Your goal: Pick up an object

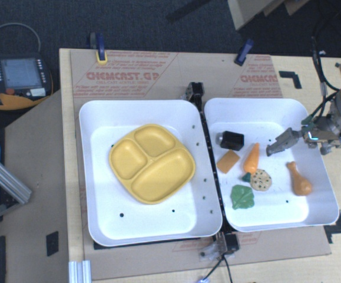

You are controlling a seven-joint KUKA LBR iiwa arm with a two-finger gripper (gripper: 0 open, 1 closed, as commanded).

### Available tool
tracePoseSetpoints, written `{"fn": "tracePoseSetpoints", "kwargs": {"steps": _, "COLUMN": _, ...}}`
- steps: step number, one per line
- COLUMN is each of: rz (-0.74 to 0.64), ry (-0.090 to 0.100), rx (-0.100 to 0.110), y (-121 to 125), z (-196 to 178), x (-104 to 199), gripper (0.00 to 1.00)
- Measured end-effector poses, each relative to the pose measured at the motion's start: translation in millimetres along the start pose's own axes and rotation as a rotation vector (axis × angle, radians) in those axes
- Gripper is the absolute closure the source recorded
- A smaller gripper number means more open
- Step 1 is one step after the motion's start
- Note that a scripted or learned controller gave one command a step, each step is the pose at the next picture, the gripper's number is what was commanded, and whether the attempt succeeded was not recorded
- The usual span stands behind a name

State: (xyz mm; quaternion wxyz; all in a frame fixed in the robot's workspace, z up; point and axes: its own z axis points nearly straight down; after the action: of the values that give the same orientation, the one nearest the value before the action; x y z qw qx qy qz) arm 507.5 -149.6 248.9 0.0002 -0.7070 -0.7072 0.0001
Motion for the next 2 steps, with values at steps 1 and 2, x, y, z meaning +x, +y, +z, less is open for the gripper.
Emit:
{"fn": "tracePoseSetpoints", "kwargs": {"steps": 1, "rz": 0.001, "ry": 0.001, "rx": 0.002, "y": -3, "z": 42, "x": -5, "gripper": 0.0}}
{"fn": "tracePoseSetpoints", "kwargs": {"steps": 2, "rz": 0.0, "ry": 0.003, "rx": 0.007, "y": -3, "z": 106, "x": -2, "gripper": 0.0}}
